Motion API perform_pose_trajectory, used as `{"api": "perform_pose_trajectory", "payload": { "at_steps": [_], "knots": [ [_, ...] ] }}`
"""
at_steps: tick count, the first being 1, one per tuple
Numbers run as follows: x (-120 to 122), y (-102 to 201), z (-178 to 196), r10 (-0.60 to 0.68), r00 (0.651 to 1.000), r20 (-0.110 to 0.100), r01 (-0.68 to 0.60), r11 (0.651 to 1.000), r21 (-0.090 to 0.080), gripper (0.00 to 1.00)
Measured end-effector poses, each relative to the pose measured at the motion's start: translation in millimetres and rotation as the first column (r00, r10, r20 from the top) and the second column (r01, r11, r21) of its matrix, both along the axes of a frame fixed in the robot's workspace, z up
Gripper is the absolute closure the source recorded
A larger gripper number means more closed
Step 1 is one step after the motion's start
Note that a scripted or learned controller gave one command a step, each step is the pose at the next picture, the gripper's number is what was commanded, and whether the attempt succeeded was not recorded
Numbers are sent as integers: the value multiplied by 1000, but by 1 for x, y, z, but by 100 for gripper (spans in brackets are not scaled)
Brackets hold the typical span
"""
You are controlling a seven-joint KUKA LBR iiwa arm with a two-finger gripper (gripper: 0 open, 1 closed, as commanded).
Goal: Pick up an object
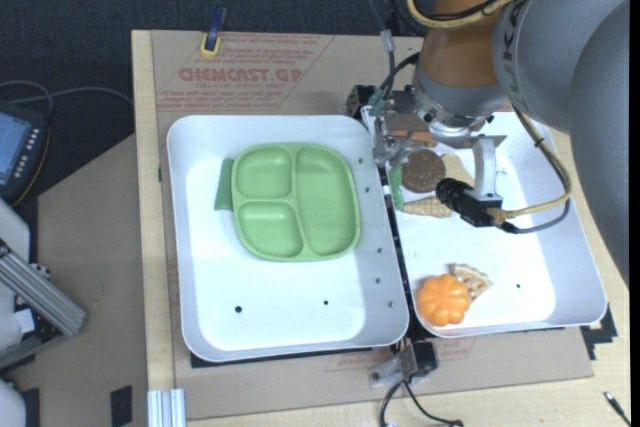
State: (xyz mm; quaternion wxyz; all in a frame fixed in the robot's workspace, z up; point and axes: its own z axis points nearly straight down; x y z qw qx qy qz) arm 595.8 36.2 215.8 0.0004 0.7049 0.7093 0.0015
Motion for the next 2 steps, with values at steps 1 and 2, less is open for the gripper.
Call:
{"api": "perform_pose_trajectory", "payload": {
  "at_steps": [1,2],
  "knots": [
    [11,24,19,-3,1000,2,3,1000,-1,100],
    [20,27,12,-6,1000,0,6,1000,-3,100]
  ]
}}
